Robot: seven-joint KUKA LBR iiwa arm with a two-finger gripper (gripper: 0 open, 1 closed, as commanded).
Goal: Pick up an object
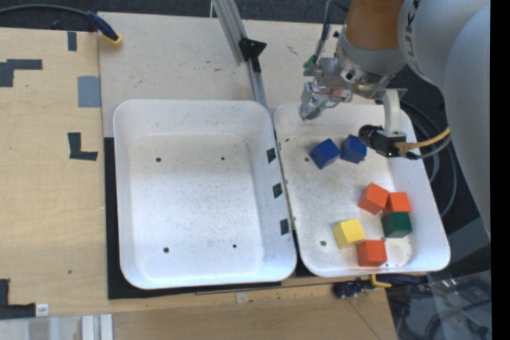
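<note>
A grey pole (227, 8) slants over the bench's (48, 195) far edge; a blue-yellow clamp (103, 28) lies near its far-left corner.

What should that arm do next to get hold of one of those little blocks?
Probably shift toward the nearer blue cube and come down over it. The gripper hovers over the far end of the right bin with nothing between its fingers, and that cube lies just in front of it, apart from the second blue cube. The other blocks cluster farther away, packed tight.
</note>
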